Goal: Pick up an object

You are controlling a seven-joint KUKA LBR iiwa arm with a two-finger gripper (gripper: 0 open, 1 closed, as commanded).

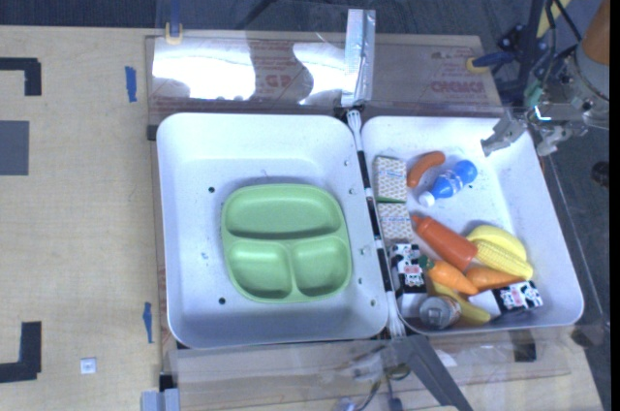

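My gripper [523,138] hovers over the far right corner of the right bin [552,235], open, with nothing between its fingers. Below and to its left lie a small orange sausage [426,167] and a blue-capped bottle [449,181]. Further toward the front are a long orange carrot [446,242], a yellow corn cob [500,250], a second orange piece [455,278], two patterned packets [391,178], a cow-patterned block [409,266], another one [520,299] and a metal can [438,310]. The gripper touches none of them.
The left bin [194,157] holds a green divided plate [286,239]. A clear upright panel [358,55] stands behind the seam between the bins. Tripod legs and cables sit beyond the bench at the top right.
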